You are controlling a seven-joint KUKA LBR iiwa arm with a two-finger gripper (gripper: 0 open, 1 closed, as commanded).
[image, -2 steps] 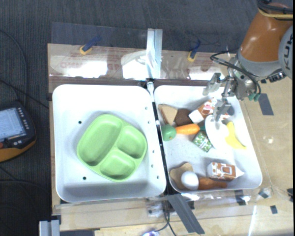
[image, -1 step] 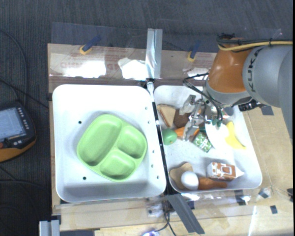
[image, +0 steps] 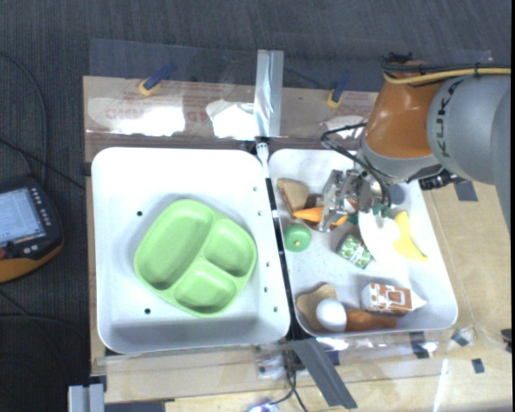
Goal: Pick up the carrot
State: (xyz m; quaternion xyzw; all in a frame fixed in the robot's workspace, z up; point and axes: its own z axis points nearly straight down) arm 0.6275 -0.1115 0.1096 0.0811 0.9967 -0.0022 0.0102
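Note:
The carrot (image: pixel 307 215) is a small orange piece lying in the upper left part of the right bin (image: pixel 438 307), just below a brown bread slice (image: pixel 290 192). My gripper (image: pixel 337 206) is lowered into that bin right at the carrot's right end, and its body hides part of the carrot. The grey arm with its orange band (image: pixel 403 123) reaches in from the upper right.
Around the carrot lie a green ball (image: pixel 296 239), a green-and-white can (image: pixel 354 251), a white object (image: pixel 379 235), a banana (image: pixel 408 235), a small carton (image: pixel 391 298), a white egg (image: pixel 330 313) and a brown sausage (image: pixel 371 320). The left bin (image: pixel 112 316) holds a green divided plate (image: pixel 197 254).

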